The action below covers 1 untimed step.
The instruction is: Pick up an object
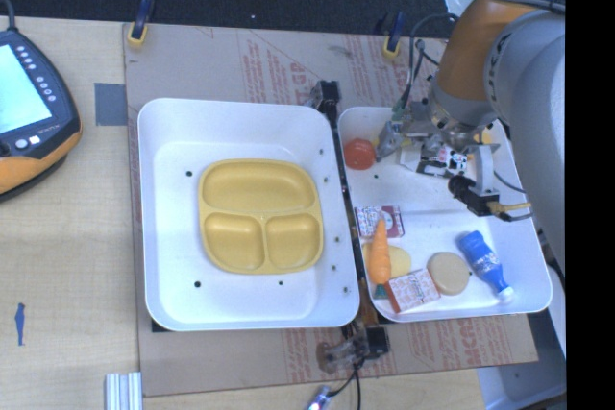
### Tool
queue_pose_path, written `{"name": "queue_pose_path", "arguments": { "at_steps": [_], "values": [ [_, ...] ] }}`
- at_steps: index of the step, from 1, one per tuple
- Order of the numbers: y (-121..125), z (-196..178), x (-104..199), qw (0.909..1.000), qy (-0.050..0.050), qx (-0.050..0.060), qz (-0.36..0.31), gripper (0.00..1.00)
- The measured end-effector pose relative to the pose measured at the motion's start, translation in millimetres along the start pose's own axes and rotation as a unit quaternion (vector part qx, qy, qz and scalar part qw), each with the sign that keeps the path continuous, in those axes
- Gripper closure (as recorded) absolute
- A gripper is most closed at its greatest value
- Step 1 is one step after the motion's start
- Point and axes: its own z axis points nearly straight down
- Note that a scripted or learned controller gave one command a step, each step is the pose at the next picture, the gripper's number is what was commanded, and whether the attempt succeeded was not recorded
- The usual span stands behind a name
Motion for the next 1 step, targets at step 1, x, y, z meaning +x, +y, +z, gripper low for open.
{"name": "queue_pose_path", "arguments": {
  "at_steps": [1],
  "values": [
    [10.5, 0.5, 3.0, 1.0000, 0.001, -0.001, -0.001, 0.00]
  ]
}}
